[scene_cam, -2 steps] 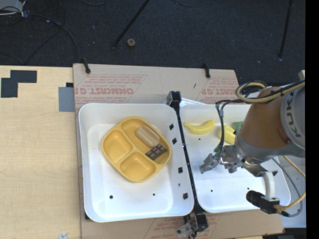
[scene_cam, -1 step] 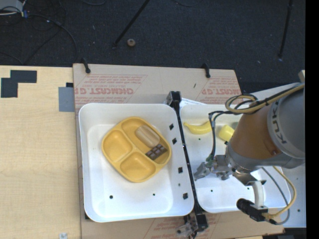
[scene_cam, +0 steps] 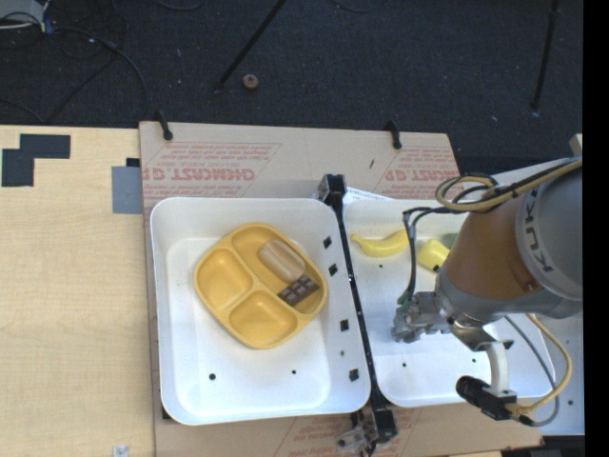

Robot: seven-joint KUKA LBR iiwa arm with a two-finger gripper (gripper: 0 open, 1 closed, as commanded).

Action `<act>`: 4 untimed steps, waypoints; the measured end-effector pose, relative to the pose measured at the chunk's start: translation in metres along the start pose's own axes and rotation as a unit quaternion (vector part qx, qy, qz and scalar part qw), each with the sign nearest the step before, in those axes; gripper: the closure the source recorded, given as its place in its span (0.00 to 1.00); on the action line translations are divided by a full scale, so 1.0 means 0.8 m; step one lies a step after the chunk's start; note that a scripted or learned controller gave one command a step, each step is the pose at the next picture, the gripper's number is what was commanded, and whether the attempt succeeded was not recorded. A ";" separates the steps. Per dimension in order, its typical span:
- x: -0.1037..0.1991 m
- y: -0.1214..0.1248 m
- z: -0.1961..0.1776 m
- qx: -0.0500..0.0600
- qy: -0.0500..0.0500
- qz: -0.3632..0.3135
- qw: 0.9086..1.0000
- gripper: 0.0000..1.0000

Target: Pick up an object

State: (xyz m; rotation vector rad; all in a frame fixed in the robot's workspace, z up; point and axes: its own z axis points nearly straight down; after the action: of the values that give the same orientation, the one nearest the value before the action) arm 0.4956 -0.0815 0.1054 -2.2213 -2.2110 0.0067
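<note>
The banana [scene_cam: 380,244], smooth, curved and yellow, is lying in the right bin [scene_cam: 419,388] toward its upper left, long axis running left-right across the frame, with a yellow block [scene_cam: 434,252] just beside it. The gripper [scene_cam: 411,324] is hanging below and slightly right of it over bare bin floor; jaw state cannot be told. In the left bin [scene_cam: 181,369] a yellow tray [scene_cam: 224,279] is holding a tan piece [scene_cam: 281,258] and a brown bar [scene_cam: 301,291].

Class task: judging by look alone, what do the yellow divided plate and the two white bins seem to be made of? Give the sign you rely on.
Yellow divided plate: probably moulded plastic, with a smooth, even colour, rounded compartment walls and a soft sheen. White bins, left and right: likely plastic too, or possibly coated metal, plain white with rounded corners and a slightly glossy floor. The look alone cannot settle it.
</note>
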 end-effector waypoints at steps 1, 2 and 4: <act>-0.011 -0.005 -0.057 -0.004 -0.001 -0.001 1.000 1.00; -0.021 -0.003 -0.132 -0.006 -0.001 -0.002 1.000 1.00; 0.042 0.007 -0.174 -0.003 0.000 -0.005 1.000 1.00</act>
State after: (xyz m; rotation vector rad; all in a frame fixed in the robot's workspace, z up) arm 0.5023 -0.0480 0.2443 -2.2138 -2.2251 0.0006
